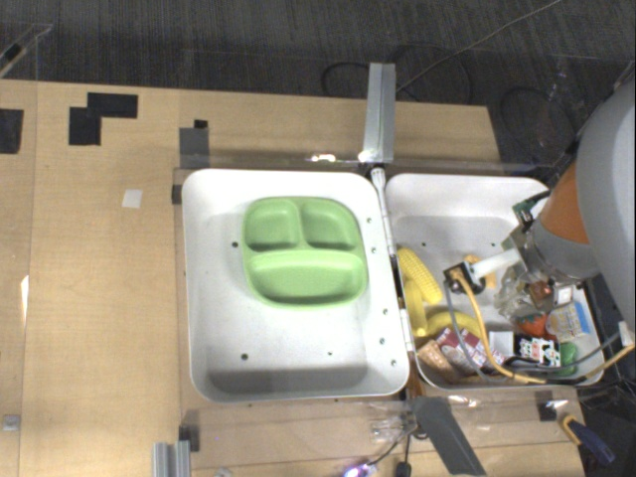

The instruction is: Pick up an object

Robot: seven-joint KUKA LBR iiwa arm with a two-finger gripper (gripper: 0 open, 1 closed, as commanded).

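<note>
The right bin [447, 207] holds a heap of small things along its near side. A yellow corn-shaped toy [419, 278] lies by the bin's left wall, with a dark red packet [457, 350] in front of it. A black-and-white item [537, 348], a small red piece [537, 323] and a green piece [568, 356] lie at the near right. The gripper [515, 291] is low inside this bin, over the right part of the heap, under the grey arm with its orange band [566, 212]. Nothing can be made out between its tips.
The left bin [209, 296] carries a green divided plate [303, 248] in its far half. A yellow cable [481, 318] loops across the right bin's heap. A metal post [379, 107] stands behind the wall shared by the two bins.
</note>
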